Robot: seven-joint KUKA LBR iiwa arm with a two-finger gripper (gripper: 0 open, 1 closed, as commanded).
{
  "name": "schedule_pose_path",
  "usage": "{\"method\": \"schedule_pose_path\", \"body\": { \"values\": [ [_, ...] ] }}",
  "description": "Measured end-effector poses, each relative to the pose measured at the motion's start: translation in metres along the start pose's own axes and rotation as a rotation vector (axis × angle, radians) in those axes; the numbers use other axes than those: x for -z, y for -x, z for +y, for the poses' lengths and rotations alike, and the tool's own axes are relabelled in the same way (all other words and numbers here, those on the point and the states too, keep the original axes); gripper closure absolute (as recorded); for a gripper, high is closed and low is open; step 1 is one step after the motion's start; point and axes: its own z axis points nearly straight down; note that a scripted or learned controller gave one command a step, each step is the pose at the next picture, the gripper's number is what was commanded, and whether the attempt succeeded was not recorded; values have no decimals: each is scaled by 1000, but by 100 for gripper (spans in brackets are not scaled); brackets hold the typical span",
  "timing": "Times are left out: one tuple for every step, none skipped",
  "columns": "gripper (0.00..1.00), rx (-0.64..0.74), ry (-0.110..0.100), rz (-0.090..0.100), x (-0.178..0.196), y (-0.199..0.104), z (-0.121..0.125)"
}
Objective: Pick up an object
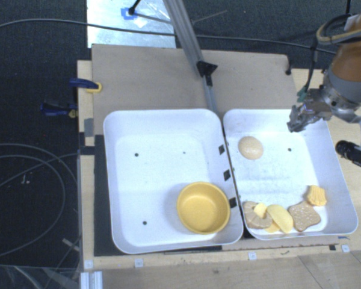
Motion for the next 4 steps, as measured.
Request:
{"method": "schedule_pose_path", "body": {
  "values": [
    [100, 6, -3, 3, 5, -58, 9],
    [100, 4, -3, 1, 4, -102, 27],
    [100, 5, -5, 3, -10, -150, 32],
    [100, 5, -5, 3, -24, -200, 41]
  ]
}}
